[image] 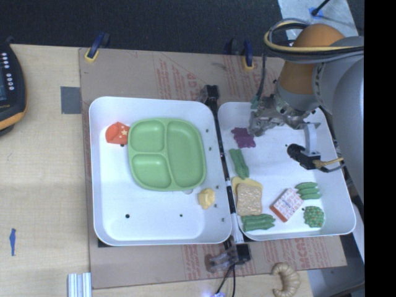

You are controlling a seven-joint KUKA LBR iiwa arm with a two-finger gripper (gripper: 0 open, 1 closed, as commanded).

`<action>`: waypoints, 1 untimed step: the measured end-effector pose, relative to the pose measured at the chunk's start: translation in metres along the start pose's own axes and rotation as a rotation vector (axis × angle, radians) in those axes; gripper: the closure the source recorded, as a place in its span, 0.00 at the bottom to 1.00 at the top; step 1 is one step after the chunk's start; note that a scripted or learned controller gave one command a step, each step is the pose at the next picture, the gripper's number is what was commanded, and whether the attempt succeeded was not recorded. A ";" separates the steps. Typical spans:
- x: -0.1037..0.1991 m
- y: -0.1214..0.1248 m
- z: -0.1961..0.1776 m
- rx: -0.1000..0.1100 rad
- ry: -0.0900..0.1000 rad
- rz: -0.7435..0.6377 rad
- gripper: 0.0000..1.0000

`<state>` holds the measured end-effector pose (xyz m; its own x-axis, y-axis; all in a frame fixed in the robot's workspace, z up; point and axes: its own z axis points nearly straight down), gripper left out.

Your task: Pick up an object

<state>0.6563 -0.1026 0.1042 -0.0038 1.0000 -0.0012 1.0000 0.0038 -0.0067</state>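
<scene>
Two shallow white bins sit side by side on the desk. The left bin (102, 184) holds a green divided plate (167, 153), a red piece (116, 133) at its upper left and a small yellow piece (206, 197) below it. The right bin (337, 228) holds a purple grape cluster (244, 137), a green pod (239, 163), a bread slice (249, 198), green beans (258, 222), a red-and-white packet (287, 204), pea pods (307, 190) and a green knobbly piece (314, 216). The gripper (261, 125) hangs just beside the grapes; I cannot tell how its jaws stand.
</scene>
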 end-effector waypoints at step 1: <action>0.000 0.000 0.000 0.001 0.000 0.000 0.00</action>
<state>0.6562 -0.1026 0.1038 -0.0042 1.0000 -0.0014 1.0000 0.0042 -0.0073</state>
